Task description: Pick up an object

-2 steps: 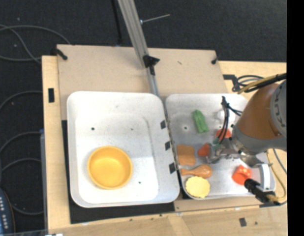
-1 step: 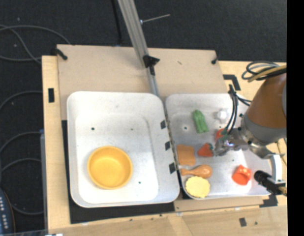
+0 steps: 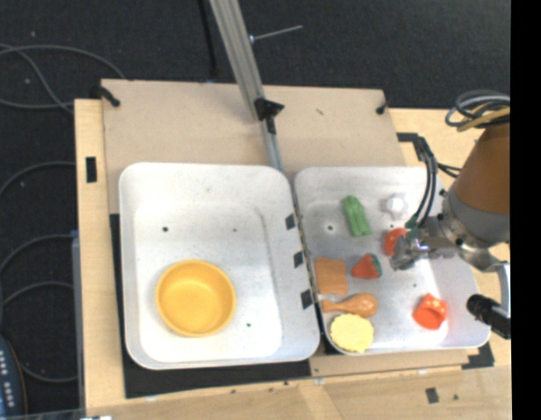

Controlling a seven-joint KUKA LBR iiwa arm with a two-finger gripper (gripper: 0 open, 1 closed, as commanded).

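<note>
While my claw [image 3: 409, 250] hovers low at the right of the frame, beside a small red piece [image 3: 394, 240] in the right bin [image 3: 389, 185], I see nothing lifted; whether it grips, I cannot tell.

One fixed camera, high above your bench, looking down at a slant.

You see the bench [image 3: 244, 121] from well back: both the left bin [image 3: 148, 208] and the right bin [image 3: 332, 191] fit whole, with dark floor [image 3: 78, 24] beyond the far edge. The arm [image 3: 485, 182] comes in at your right side of the picture.
</note>
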